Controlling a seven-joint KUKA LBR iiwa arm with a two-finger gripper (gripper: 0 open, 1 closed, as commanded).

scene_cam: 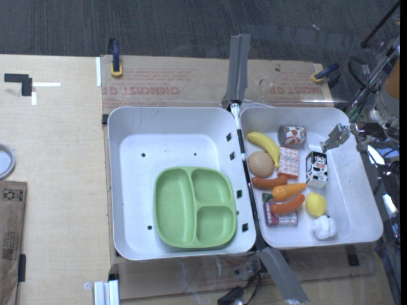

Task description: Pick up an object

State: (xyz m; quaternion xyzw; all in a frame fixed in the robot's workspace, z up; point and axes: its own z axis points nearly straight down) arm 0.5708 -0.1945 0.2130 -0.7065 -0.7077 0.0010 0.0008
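The right bin (356, 189) holds several toy foods. Among them are a yellow banana (264, 146), a small can (292, 134), a brown round bun (259, 164), a red-and-white carton (289, 162) and a black-and-white carton (317, 169). An orange carrot (290, 190), a lemon (315, 204) and a white ball (324, 227) lie nearer the front. My gripper (332, 138) hangs at the bin's upper right, just above and right of the black-and-white carton, apart from every object. Nothing is seen in its grasp.
A green three-section plate (194, 206) lies in the left bin (127, 170). A grey divider post (238, 68) stands behind the seam between the bins. Clamps (114, 57) hold the cardboard at the back. Cables and the arm crowd the right edge.
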